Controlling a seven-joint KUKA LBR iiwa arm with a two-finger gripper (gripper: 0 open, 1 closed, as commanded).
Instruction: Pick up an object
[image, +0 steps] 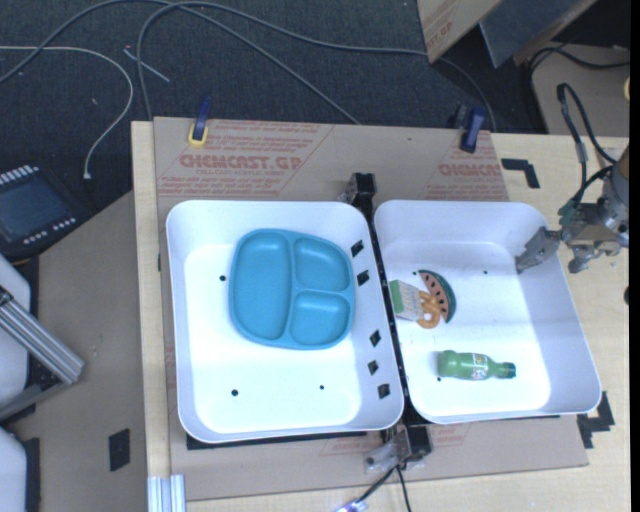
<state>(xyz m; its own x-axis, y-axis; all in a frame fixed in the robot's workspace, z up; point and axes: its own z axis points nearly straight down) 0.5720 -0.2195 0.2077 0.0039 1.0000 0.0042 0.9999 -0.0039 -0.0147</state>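
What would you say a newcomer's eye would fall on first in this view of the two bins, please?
Most likely the blue divided plate, lying flat in the middle of the left bin. Next come the small things in the right bin: a green bottle on its side near the front, and a round slice-shaped toy close to the wall between the bins. The tool sits at the right bin's far right edge.

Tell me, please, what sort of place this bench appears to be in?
Probably a robotics lab: two white bins clamped on a bench, a gripper at the right bin's edge, and loose cables across the dark floor.
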